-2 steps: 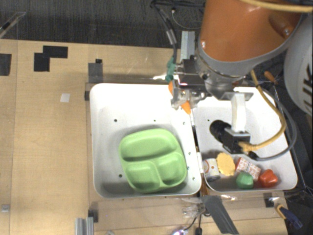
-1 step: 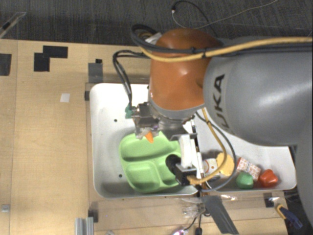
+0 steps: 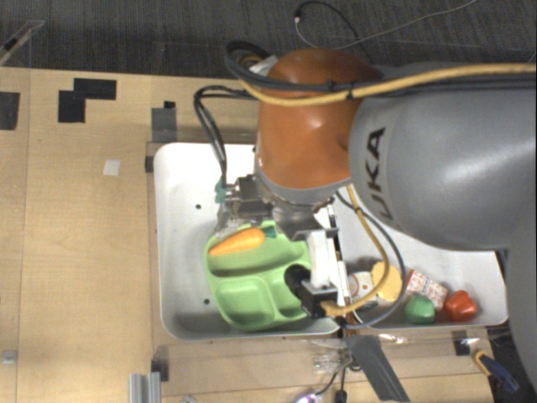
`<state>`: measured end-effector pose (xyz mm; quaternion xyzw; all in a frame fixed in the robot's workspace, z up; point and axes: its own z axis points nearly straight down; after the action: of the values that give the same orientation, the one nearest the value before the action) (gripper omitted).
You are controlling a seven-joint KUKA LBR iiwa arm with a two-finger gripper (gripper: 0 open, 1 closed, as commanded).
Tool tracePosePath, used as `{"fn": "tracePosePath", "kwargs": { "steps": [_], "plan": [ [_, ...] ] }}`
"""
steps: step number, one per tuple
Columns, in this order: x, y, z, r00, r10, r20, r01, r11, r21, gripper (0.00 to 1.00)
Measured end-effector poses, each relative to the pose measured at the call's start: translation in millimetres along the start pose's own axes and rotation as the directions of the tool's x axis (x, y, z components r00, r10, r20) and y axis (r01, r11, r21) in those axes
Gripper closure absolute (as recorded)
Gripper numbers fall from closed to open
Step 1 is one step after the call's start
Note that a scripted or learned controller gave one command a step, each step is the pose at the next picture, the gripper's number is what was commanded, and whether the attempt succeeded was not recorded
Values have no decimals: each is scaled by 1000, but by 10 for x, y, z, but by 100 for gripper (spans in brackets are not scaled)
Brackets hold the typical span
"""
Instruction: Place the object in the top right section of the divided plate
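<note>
The arm [image 3: 453, 158] is reaching in from the right, its wrist bending down over the left bin [image 3: 180, 225]. The gripper [image 3: 281, 218] is hanging just above the green plate [image 3: 252, 299]; I cannot tell whether it is clenched or released. The carrot [image 3: 237, 242] is lying in the plate's upper section.

I see a green plate [image 3: 252, 299] with split parts, sitting in the left white bin [image 3: 180, 225]. An orange carrot [image 3: 237, 242] with a green end lies in the top part of the plate, near its left edge. The big grey and orange arm [image 3: 436, 166] hangs right over the plate and hides its right side. In the right bin [image 3: 487, 277] I see a round green thing [image 3: 420, 311], a red thing [image 3: 460, 306] just beside it, and a small red and white packet [image 3: 426, 287].
</note>
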<state>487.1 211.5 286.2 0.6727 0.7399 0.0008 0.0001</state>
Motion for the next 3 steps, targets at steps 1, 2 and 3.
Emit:
{"fn": "tracePosePath", "kwargs": {
  "steps": [1, 2, 3],
  "plan": [
    [188, 14, 1597, 998, 69, -1, -69, 998, 1, 0],
    [-637, 145, 289, 996, -90, 0, 90, 996, -5, 0],
    [169, 29, 1005, 994, -107, 0, 107, 994, 2, 0]
  ]
}}
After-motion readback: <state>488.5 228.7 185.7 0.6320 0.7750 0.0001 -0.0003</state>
